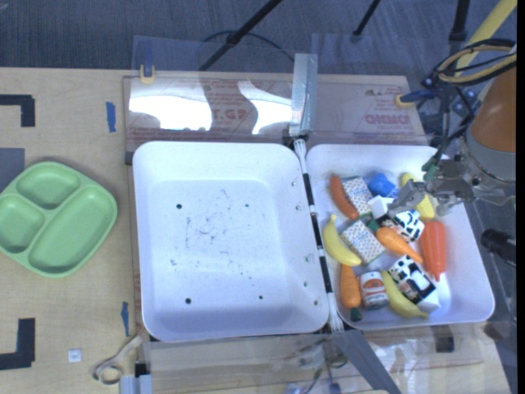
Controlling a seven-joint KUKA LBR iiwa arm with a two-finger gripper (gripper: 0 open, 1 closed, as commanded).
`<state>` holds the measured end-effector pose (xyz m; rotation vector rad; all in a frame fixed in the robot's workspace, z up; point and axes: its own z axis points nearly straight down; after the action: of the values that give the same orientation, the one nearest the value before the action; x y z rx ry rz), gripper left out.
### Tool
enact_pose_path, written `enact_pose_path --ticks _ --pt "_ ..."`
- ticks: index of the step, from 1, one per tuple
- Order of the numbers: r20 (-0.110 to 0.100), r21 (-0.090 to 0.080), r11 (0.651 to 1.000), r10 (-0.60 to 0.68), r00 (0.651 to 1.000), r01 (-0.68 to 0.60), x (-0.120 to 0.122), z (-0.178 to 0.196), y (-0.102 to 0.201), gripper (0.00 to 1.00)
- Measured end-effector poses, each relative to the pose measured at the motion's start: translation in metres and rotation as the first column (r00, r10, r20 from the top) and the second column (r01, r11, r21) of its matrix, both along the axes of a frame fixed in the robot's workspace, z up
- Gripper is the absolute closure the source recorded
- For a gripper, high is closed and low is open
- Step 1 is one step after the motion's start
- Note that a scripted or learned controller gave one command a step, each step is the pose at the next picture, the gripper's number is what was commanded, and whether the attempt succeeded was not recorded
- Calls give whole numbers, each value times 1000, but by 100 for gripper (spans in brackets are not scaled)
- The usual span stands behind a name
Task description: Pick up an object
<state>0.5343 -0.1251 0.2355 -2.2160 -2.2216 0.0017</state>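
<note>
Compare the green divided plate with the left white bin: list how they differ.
The green divided plate is rounded and split into three compartments; the left white bin is squarish with one undivided floor. The plate is smaller than the bin. The plate's surface looks clean, while the bin's floor carries faint scuffs and dark specks. Both are shallow and rest on the bench.

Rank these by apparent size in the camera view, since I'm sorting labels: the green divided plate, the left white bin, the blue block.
1. left white bin
2. green divided plate
3. blue block
The gaps are plain; nearness to the camera doesn't affect the order.
</note>
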Motion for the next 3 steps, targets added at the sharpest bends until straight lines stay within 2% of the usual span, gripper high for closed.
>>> enact_pose_path --ticks 1,2,3 --pt "4 -2 926 -377 926 377 27 94 38 0" --pt "2 -2 952 -307 952 307 62 -37 -5 0" --pt "4 -1 980 -198 980 198 94 -135 -71 0"
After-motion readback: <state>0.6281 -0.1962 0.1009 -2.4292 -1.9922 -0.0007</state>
